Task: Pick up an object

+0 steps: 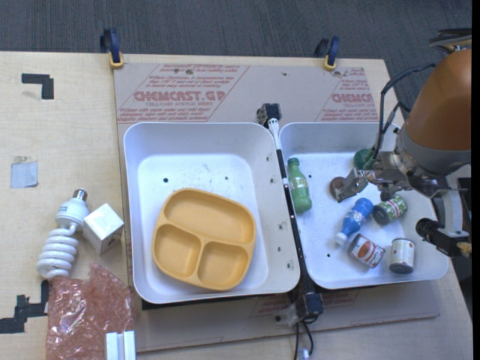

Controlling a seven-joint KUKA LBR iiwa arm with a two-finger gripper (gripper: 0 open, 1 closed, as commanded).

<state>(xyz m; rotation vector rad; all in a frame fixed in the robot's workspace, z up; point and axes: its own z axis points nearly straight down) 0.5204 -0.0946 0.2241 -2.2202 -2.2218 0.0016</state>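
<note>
My gripper hangs low over the middle of the right bin, pointing left from the orange-banded wrist. Left of it a green bottle lies against the bin's left wall. Just below the gripper lies a blue bottle, and a dark green can sits to the right of that. At the bin's front are a red and white can and a white can. A green object peeks out behind the wrist. I see nothing in the gripper.
The left bin holds a yellow divided plate. On the bench to the left lie a spiral light bulb, a white cube and pink bubble wrap. A black divider clamp sits between the bins.
</note>
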